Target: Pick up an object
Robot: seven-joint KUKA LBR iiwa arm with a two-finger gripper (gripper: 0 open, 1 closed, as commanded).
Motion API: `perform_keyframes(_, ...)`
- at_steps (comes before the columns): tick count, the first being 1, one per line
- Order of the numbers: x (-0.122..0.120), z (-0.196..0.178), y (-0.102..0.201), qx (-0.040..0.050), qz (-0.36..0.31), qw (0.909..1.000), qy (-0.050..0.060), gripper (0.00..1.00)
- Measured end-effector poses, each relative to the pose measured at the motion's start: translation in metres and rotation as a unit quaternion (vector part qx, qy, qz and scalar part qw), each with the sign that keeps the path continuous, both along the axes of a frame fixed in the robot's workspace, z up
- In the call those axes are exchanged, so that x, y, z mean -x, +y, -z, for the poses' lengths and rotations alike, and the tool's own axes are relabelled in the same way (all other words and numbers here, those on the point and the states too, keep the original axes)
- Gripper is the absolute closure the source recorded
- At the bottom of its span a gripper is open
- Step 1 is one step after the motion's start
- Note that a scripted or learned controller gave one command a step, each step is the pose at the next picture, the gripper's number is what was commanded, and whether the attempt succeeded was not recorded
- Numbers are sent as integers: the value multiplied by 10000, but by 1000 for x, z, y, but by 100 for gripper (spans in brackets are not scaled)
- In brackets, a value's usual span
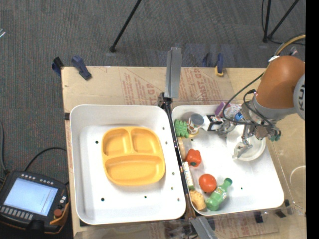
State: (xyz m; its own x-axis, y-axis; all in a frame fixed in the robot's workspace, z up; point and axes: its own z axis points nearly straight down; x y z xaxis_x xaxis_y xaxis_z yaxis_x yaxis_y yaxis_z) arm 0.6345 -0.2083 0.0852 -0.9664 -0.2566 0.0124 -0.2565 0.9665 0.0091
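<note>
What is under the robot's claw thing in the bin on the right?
A white plate lies under the gripper in the right bin. The gripper covers part of the plate, so anything on that part is hidden.

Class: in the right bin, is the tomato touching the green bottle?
Apart. The camera view shows white bin floor between the tomato and the green bottle.
</note>
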Motion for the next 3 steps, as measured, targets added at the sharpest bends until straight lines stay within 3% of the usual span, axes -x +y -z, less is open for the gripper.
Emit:
perform_keyframes(1, -11, -1, 3, -31, -2506, 9680, -81, 0)
perform_keyframes(2, -10, -3, 81, -4, -1931, 9812, -74, 0)
perform_keyframes(3, 16, -3, 84, 3, -1680, 9857, -90, 0)
